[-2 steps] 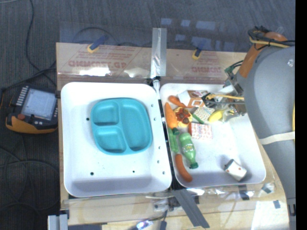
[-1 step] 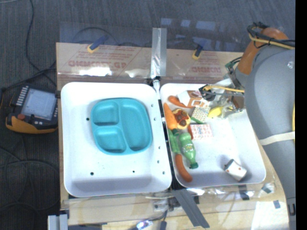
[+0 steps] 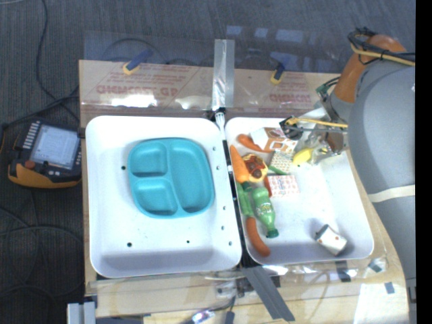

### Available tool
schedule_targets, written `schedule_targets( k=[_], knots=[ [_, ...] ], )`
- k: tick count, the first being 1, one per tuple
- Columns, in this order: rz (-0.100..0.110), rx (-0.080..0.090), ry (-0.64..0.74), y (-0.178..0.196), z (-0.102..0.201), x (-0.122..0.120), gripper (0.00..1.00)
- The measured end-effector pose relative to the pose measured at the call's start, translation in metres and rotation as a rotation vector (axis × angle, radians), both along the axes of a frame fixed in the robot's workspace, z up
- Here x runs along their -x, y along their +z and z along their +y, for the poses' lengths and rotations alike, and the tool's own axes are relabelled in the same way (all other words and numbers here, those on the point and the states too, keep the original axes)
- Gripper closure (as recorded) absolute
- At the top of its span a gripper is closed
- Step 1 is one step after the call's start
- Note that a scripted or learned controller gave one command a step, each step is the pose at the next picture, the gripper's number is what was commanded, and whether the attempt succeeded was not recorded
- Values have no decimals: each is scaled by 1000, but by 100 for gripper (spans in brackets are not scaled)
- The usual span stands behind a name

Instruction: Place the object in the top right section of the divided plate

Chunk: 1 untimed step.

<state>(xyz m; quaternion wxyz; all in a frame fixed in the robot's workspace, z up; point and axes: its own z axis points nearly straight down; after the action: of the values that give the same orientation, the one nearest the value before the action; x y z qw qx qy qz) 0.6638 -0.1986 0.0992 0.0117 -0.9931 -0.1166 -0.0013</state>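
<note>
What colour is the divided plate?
Turquoise blue; the divided plate shows plainly in the camera view, left bin.

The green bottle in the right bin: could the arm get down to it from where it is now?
Probably yes. The green bottle lies uncovered, though an orange carrot and sausage crowd it. The gripper sits nearby.

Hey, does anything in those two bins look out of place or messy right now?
Nothing looks spilled or broken. The toy food lies heaped along the right bin's left side, while the blue divided plate sits flat in the left bin, holding nothing yet.
</note>
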Motion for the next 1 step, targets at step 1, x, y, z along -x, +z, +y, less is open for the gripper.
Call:
schedule_targets(
  k=[1],
  knots=[
    [6,2,7,8,1,0,100]
  ],
)
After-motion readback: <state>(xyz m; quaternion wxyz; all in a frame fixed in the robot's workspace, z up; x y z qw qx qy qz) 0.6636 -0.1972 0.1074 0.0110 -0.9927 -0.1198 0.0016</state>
